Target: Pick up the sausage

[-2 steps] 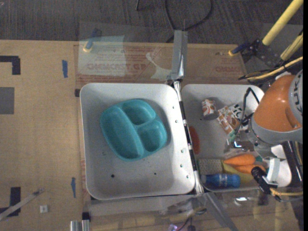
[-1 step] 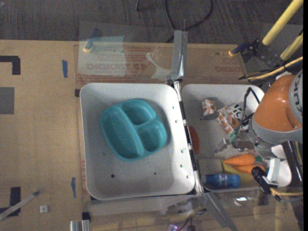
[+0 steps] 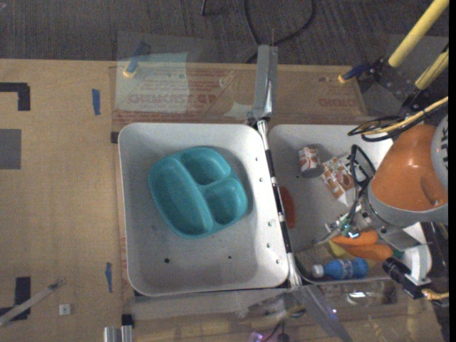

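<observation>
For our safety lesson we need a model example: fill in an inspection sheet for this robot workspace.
Surface: left bin and right bin, side by side on the bench.
Job's things: sausage against the right bin's left wall, apart from the end effector.
Clutter: teal plate in left bin; carrot, blue bottle, packet in right.
Grippers: end effector low by the carrot.
Cables: black loop on the floor.
Surroundings: blue tape, yellow poles.

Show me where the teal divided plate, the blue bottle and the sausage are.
teal divided plate (image 3: 198,191), camera view, central ridge.
blue bottle (image 3: 347,268), camera view, middle of its body.
sausage (image 3: 287,204), camera view, middle of its length.
</observation>
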